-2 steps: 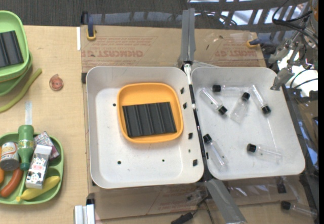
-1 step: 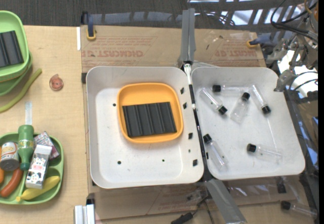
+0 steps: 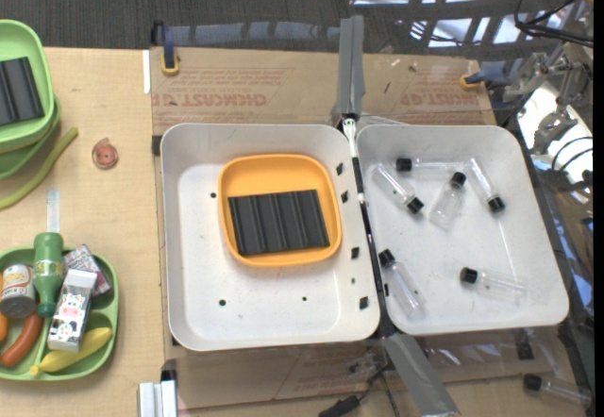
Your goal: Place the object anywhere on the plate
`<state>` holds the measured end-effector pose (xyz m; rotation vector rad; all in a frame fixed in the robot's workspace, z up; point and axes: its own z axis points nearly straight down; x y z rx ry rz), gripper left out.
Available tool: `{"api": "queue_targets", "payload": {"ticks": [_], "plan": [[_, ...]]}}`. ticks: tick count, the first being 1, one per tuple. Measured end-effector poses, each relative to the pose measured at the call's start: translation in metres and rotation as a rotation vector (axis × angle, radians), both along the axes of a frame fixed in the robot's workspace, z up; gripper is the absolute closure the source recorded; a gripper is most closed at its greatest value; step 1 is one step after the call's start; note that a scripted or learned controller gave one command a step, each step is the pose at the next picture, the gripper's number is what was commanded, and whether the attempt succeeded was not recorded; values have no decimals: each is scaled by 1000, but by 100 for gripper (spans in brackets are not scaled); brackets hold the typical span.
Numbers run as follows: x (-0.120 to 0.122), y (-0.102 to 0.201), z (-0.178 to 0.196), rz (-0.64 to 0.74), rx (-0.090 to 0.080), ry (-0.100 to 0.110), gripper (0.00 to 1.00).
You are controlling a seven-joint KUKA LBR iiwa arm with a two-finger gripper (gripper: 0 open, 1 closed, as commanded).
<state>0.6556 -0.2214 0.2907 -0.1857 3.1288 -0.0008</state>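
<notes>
An orange plate (image 3: 278, 172) with rounded corners lies in the upper middle of the left white bin (image 3: 198, 297). A dark grey ribbed slab (image 3: 280, 222) rests flat on the plate and covers most of its lower half. In the right white bin (image 3: 533, 302) lie several clear tubes with black caps, among them one near the divider (image 3: 396, 185), one in the middle (image 3: 449, 200) and one at the front (image 3: 491, 283).
On the wooden bench to the left stand a green tray of toy food (image 3: 57, 311) and stacked green dishes (image 3: 24, 99) holding another dark ribbed slab. A small pink disc (image 3: 105, 154) lies between them. Cables and frame parts (image 3: 557, 75) crowd the far right.
</notes>
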Motion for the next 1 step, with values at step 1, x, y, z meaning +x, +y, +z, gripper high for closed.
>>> {"api": "queue_targets", "payload": {"ticks": [1], "plan": [[4,0,-23,231,1,3,0]]}}
